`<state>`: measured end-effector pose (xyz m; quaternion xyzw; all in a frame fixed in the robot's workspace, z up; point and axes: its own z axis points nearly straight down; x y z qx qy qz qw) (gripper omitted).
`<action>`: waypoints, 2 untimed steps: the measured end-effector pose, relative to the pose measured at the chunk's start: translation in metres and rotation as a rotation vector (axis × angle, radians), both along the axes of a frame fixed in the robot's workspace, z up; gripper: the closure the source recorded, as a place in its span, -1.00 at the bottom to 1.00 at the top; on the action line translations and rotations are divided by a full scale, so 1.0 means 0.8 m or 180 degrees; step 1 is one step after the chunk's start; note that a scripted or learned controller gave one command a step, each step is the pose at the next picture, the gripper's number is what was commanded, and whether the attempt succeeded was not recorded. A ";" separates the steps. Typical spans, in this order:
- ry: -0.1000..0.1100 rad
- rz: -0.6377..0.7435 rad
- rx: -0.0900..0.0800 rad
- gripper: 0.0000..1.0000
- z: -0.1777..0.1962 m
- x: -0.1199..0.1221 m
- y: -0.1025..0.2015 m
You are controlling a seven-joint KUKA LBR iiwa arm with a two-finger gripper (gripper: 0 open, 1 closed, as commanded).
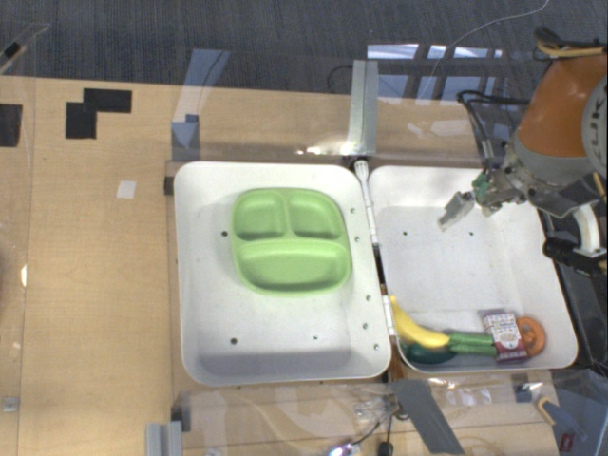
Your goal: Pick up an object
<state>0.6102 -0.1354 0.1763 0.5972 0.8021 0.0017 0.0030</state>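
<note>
Bins sit side by side on my pale wooden bench (pixel 85 255), two shallow white trays with rounded corners, split by a thin metal rail. My left-hand white bin (pixel 204 340) holds a lime-green plastic divided plate (pixel 289 240), lying flat near its middle, two small compartments at the far side and one long one at the near side. My right-hand white bin (pixel 456 274) keeps its goods crowded along the near wall: a curved yellow plastic banana (pixel 415 327) by the near-left corner, a long dark-green vegetable-shaped toy (pixel 456 346) lying just beside and partly under the banana's end, a small maroon-and-white printed packet (pixel 503 334) resting against the green toy's right end, and an orange round toy (pixel 532 334) touching the packet's right side. My grey arm with its orange band (pixel 560 112) comes in over the far right corner of that bin, and my pincer (pixel 459 209) hangs above the bin's far half, well apart from the pile. Nothing lies between my fingers; whether they stand wide or narrow I cannot tell from this angle.
</note>
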 end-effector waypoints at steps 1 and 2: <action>0.0007 -0.2425 0.0012 -1.00 -0.020 0.030 0.011; -0.0019 -0.0740 0.0006 -1.00 -0.108 0.016 0.052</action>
